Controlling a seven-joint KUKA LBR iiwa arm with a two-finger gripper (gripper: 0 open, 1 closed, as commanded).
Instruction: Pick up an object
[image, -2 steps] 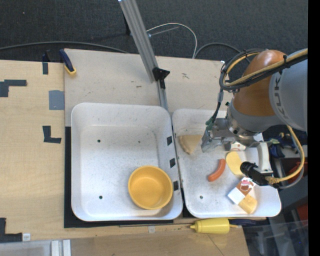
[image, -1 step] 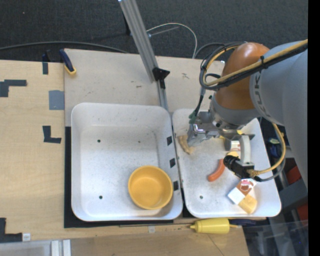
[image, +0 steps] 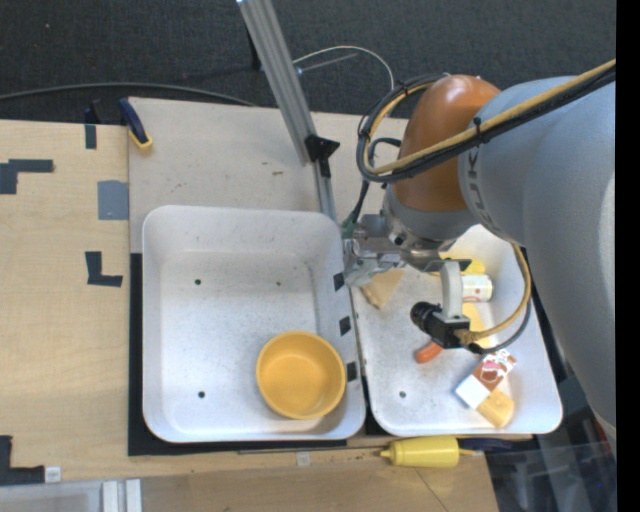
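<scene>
Arm: mine (image: 540, 150), grey with the orange band, reaching in from the right over the right bin (image: 420, 405).
Jaws: low by the right bin's left wall, toward its far corner. My own wrist covers them, so I cannot tell whether they are parted or closed.
Tan wedge (image: 381, 289): in the right bin, directly under the jaws and close to the left wall. It is possibly touching them, but the view is too poor to say.
Orange piece (image: 428, 352): small, on the bin floor nearer the camera, apart from the wedge.
White-and-red box (image: 485, 375): toward the near right corner, with a yellow-orange block (image: 497, 408) just beside it.
Left bin (image: 200, 240): a yellow bowl (image: 298, 373) upright near its near right corner.
Table (image: 60, 330): a yellow bottle (image: 425, 452) lies on its side just outside the right bin's near rim.
</scene>
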